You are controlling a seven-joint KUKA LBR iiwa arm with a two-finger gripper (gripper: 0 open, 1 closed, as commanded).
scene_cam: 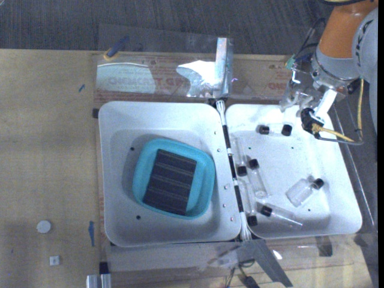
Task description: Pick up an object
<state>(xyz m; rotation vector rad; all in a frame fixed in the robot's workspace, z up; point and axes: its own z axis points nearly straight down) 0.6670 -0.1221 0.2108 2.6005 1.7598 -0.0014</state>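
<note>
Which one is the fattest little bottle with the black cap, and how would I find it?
Look at the right bin, the one holding clear vials. Go toward its lower right part: the short bottle lies there tilted, black cap pointing up and right. Its neighbours are long thin tubes, while this one is stubby and wide.

A pale wooden counter is seen from above, bounded at the top by dark grey carpeted floor. A strip of brown cardboard is laid along the counter's far side, partly covered by clear plastic sheeting that catches bright glare. A small grey disc is left near the lower left corner.
</note>
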